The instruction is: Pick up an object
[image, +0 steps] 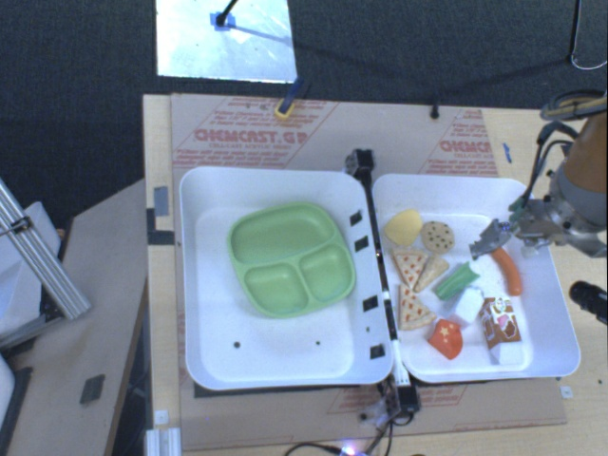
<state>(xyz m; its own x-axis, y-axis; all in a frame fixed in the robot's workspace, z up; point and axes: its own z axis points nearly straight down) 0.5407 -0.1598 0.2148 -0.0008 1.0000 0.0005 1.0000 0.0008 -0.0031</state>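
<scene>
The desk (114,245) carries two shallow white bins side by side. The left bin (204,350) holds a green divided plate (290,257) lying flat near its centre. The right bin (551,350) holds the loose items; all positions below are given relative to the green block (457,281), which lies tilted near the middle of that bin.

- Yellow lemon-shaped piece (403,226): up and to the left.
- Round speckled cookie (437,236): directly above.
- Two triangular pizza-like slices (410,288): to the left, one below the other.
- Red strawberry-shaped piece (446,339): below.
- Small printed carton (501,326): below and to the right.
- Orange carrot-like piece (511,271): to the right, near the bin's right side.

The arm enters from the right. The gripper (489,242) sits over the right bin, up and to the right of the green block and just beside the upper end of the orange carrot-like piece. Its fingers appear spread apart, with nothing between them.
</scene>
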